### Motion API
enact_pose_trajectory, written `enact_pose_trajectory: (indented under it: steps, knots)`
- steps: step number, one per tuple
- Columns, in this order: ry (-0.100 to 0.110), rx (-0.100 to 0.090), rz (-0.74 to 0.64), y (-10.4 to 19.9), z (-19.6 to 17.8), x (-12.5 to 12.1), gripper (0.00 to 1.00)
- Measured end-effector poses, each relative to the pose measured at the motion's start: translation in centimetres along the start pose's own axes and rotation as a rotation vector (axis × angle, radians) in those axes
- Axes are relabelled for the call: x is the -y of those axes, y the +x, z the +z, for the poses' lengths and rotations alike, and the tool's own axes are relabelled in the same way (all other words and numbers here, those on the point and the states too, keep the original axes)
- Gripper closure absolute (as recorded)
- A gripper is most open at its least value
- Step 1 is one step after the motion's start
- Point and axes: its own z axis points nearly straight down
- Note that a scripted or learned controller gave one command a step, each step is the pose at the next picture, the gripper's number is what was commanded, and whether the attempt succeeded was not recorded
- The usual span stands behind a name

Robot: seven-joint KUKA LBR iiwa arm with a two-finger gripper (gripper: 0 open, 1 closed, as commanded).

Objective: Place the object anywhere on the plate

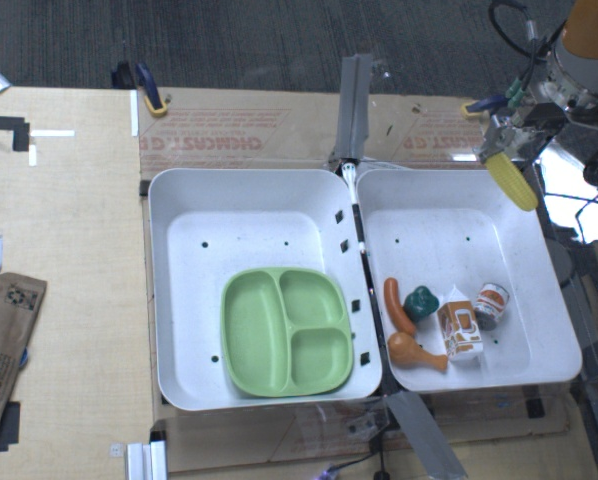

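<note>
Up over the far right corner of the right bin [539, 268], the gripper [506, 146] pinches a yellow corn cob [512, 181] by its upper end; it looks light, stiff and likely slick plastic, far from the green plate [285, 331].

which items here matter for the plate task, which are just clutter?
Job:
- green plate, left bin
- yellow corn at the gripper, above the right bin

Lying about, right bin:
- hot dog
- dark green piece
- orange carton
- small can
- drumstick
</note>
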Motion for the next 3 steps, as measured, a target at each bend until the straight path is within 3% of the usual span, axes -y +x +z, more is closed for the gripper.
enact_pose_trajectory:
  steps: [1,2,3]
  knots:
    - [0.001,-0.002,-0.023,5.2,7.4,2.9,1.0]
    - [0.001,-0.003,-0.156,10.4,9.2,7.7,1.0]
    - [0.0,-0.002,-0.263,16.4,9.1,7.8,1.0]
